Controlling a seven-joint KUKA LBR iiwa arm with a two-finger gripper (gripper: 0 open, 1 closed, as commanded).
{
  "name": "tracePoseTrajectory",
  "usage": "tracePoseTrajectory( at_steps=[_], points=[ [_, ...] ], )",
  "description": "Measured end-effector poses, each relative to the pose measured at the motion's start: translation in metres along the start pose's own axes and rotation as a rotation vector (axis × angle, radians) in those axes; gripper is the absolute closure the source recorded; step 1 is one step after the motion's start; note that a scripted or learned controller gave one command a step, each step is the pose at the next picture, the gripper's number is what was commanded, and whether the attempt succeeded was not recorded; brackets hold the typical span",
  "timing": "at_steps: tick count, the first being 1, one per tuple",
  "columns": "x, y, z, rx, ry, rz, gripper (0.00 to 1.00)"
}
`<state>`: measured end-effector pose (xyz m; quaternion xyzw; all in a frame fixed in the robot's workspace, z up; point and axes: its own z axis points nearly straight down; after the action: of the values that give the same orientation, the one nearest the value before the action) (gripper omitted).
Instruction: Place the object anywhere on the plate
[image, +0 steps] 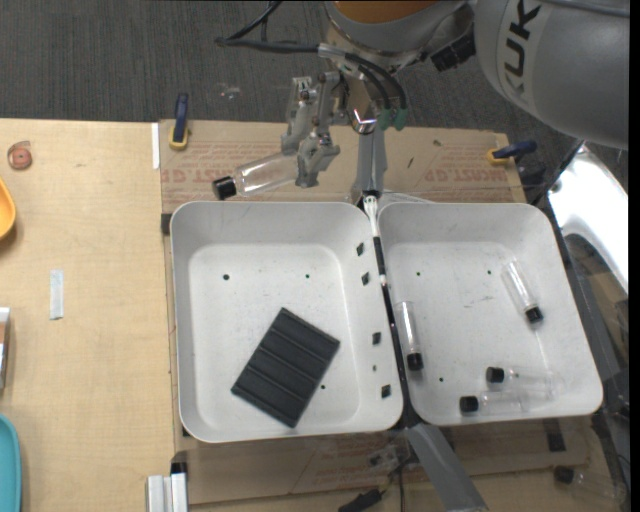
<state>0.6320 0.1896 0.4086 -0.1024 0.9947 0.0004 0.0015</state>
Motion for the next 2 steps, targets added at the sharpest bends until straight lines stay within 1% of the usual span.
tracePoseTrajectory(
  at_steps=[1, 2],
  points=[
    [-0.035, 0.032, 0.017, 0.0, 0.0, -0.123, 1.0],
    [-0.036, 0.032, -0.033, -0.001, -0.002, -0.504, 1.0]
  ],
)
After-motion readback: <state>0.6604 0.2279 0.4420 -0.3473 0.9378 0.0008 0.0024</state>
